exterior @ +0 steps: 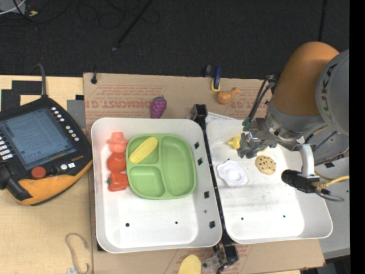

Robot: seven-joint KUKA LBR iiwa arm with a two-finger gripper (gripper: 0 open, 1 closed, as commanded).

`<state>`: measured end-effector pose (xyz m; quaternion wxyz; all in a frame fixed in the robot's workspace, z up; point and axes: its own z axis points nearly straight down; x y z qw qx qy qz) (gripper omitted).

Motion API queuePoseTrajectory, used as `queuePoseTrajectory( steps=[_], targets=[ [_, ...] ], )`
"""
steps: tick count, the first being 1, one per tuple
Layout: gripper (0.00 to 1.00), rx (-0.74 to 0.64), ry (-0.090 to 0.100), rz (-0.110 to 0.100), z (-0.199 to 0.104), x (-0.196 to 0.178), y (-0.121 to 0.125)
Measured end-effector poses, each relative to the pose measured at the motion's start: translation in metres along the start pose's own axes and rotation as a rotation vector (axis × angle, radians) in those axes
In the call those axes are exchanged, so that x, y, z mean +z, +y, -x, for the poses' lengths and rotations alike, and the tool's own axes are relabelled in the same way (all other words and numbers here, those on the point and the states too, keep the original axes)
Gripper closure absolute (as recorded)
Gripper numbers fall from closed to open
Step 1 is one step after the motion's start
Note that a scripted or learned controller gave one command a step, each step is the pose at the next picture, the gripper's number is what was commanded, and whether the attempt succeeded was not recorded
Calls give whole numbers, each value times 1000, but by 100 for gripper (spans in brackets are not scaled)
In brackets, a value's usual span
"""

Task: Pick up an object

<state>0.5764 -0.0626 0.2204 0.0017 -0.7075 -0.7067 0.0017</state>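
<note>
The gripper (pixel 249 148) hangs low over the upper part of the right bin (pixel 296 224), its dark fingers pointing down toward the bin floor. From this angle it cannot be told whether the fingers are parted or closed, and nothing can be seen between them.

Three things lie close around it in that bin. A small yellow piece (pixel 234 142) sits just beside the gripper at about 10 o'clock, nearly touching it in the view. A chocolate-chip cookie (pixel 265 164) lies near the gripper at about 4 o'clock. A white lump-shaped object (pixel 232 173) lies near it at about 7 o'clock, close to the divider between the bins.

The left bin (pixel 148 233) holds a green sectioned plate (pixel 171 176) with a yellow corn cob (pixel 142 149) in its upper left section, and red and pink toy pieces (pixel 116 161) stacked just beside the plate at 9 o'clock.

Outside the bins, at 12 o'clock from them, a purple grape bunch (pixel 158 106) and a small orange duck-like toy (pixel 227 95) rest on the cardboard (pixel 131 93)
</note>
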Motion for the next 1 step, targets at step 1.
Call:
queuePoseTrajectory(
  steps=[1],
  targets=[
    [100,-1,1,4,-6,-17,2]
  ],
)
